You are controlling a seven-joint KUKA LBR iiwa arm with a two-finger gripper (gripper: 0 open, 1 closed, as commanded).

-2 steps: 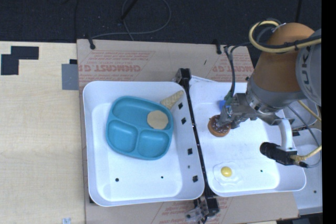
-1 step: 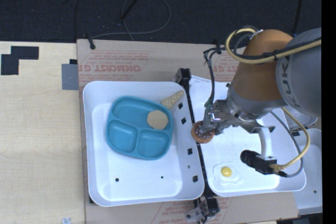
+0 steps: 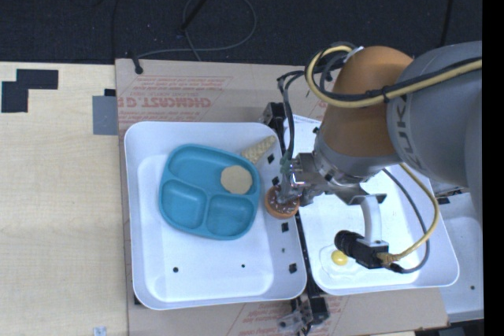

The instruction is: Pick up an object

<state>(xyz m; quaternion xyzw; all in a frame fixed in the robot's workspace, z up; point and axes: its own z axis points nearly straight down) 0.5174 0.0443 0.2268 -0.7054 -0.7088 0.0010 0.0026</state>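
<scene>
- Arm bent low over divider between the two bins, likely to reach items crowded at left bin's right wall [image 3: 277,248].
- Claw [image 3: 285,186] down by a small orange-brown thing [image 3: 279,205] at that wall; cannot tell grip state.
- Thing roundish, no clear long axis or heading.
- Blue tray [image 3: 189,204] lying flat in left bin, tan disc [image 3: 235,180] in its upper-right compartment.
- Cone [image 3: 260,147] beside tray, long axis slanting up-right.
- Yellow ball [image 3: 339,256] in right bin.

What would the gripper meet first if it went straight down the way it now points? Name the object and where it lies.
Probably the small orange-brown object directly under the gripper, at the left bin's right edge beside the blue tray. Depth is unclear from above.
</scene>
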